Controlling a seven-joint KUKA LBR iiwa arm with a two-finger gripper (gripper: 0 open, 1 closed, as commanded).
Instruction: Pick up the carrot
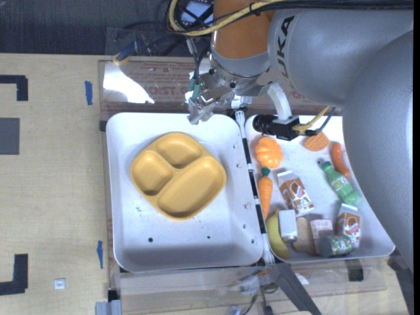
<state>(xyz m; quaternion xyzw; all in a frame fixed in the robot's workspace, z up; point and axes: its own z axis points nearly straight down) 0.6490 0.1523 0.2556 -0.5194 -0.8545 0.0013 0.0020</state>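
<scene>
A: Surface? 
B: Tan bench (46,195), two white bins; yellow plate (178,174) in left bin (125,241).
A: Carrot (264,192)? 
B: Right bin (377,238), 9 o'clock edge; long axis 12–6, stem at 12. 
A: Gripper (197,110)? 
B: Over left bin's 12 o'clock rim, nothing held; opening can't tell.

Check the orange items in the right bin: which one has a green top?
The carrot, lying along the bin's left wall with green at its upper end. The pumpkin above it is round, brown-stemmed.
</scene>
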